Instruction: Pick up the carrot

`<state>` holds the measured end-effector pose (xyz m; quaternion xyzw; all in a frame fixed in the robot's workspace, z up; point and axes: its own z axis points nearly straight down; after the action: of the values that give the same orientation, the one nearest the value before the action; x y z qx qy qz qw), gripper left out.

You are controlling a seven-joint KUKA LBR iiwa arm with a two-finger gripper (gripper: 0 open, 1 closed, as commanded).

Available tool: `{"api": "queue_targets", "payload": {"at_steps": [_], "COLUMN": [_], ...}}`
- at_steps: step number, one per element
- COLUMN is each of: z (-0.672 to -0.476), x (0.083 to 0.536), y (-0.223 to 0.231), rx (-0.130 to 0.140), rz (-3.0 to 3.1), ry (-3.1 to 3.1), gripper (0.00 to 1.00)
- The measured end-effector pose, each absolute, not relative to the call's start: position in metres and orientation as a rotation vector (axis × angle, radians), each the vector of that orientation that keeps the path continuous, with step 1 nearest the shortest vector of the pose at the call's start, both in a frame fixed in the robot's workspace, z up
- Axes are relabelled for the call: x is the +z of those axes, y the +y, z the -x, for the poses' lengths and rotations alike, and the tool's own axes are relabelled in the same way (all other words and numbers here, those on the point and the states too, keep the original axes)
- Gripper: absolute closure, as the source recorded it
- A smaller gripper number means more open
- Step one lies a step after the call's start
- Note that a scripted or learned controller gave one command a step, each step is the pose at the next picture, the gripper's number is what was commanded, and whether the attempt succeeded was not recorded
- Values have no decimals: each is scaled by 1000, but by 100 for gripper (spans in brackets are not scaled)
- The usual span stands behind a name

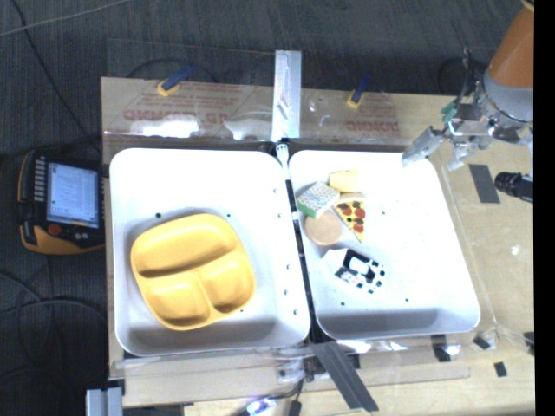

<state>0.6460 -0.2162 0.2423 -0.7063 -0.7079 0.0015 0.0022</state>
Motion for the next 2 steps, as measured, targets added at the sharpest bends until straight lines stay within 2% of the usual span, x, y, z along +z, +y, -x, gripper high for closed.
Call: {"api": "queue_targets", "payload": {"at_steps": [1,2], "z": [-663,-668], "x": [97,159], "y": [-210,-209], "rx": [1,12], "rz": [2544,2760], "ry": [-1812,-1497], "gripper": [0,0]}}
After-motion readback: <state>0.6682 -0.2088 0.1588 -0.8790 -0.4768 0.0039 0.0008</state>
